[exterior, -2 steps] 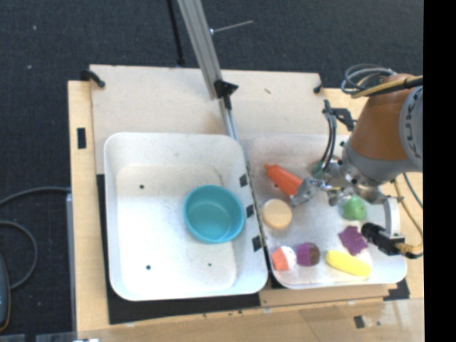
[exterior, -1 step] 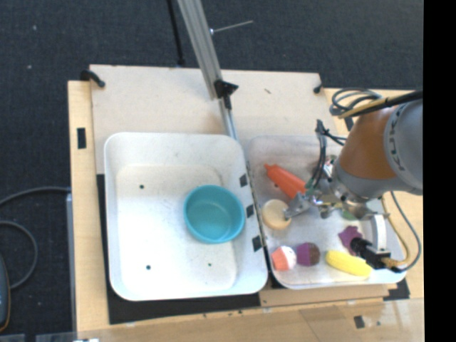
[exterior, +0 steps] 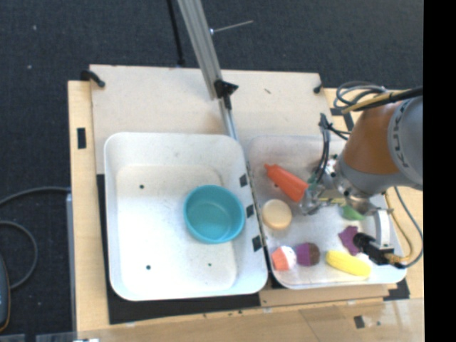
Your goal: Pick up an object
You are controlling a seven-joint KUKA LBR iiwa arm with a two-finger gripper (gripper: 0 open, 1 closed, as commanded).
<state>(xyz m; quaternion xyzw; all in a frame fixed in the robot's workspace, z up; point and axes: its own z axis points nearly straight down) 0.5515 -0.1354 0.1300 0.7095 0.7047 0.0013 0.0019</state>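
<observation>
Jaws [exterior: 311,204] low in crowded right bin [exterior: 285,148], beside orange carrot [exterior: 286,181].

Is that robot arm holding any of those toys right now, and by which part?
It cannot be told: the gripper sits low beside the orange carrot, its tip too blurred.

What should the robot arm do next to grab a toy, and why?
Probably lower the tool a little and close on the orange carrot-shaped toy. The tool sits in the right white bin at the carrot's lower end, with nothing seen between its fingers, and the round cream toy lies just beside.
</observation>
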